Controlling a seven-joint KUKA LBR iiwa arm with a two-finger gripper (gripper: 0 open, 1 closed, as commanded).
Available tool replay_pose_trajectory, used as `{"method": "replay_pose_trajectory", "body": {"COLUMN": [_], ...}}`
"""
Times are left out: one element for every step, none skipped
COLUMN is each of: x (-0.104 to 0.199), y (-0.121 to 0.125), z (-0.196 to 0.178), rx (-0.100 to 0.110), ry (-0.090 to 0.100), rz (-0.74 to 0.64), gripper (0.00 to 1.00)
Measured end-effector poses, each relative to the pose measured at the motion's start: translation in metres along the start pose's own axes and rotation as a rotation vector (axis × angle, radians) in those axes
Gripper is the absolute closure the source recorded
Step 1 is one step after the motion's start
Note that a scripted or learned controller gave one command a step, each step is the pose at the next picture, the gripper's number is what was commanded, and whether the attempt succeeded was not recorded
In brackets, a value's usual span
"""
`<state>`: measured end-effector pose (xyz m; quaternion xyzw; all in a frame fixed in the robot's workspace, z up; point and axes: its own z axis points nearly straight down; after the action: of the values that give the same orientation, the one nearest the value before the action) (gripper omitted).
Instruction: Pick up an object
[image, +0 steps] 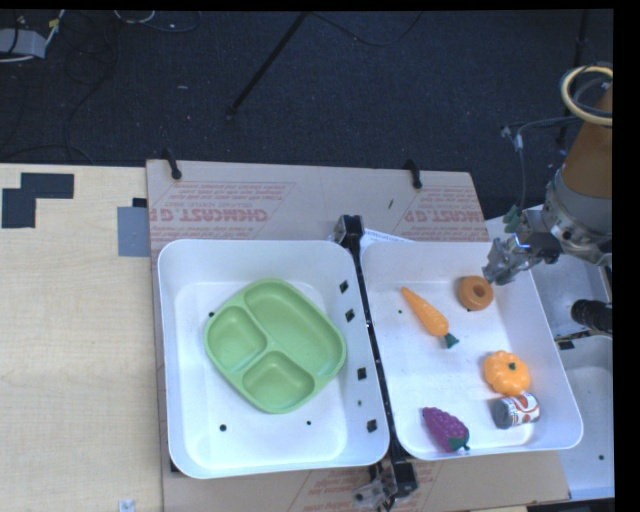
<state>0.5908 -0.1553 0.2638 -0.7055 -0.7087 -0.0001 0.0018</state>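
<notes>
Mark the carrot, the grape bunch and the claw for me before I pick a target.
carrot (426, 313): camera view, middle of its orange body.
grape bunch (444, 427): camera view, centre of the purple cluster.
claw (499, 268): camera view, between its fingertips, above the right bin's top edge.

Arm (590, 150) cut off by the frame's right edge, only wrist section with orange band visible. Gripper (503, 262) small and dark against the right bin's (400, 420) far corner, finger state unreadable. Small can (515, 410) label too tiny to read; clamp hardware (385, 487) at the bottom edge partly cropped and blurry.
</notes>
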Motion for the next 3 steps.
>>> {"method": "replay_pose_trajectory", "body": {"x": [0.047,0.098,0.149], "y": [-0.016,-0.032,-0.04], "z": [0.013,0.023,0.018], "rx": [0.003,0.003,0.002], "ry": [0.0,0.0,0.0], "rz": [0.001,0.0,0.0], "gripper": [1.0,1.0,1.0]}}
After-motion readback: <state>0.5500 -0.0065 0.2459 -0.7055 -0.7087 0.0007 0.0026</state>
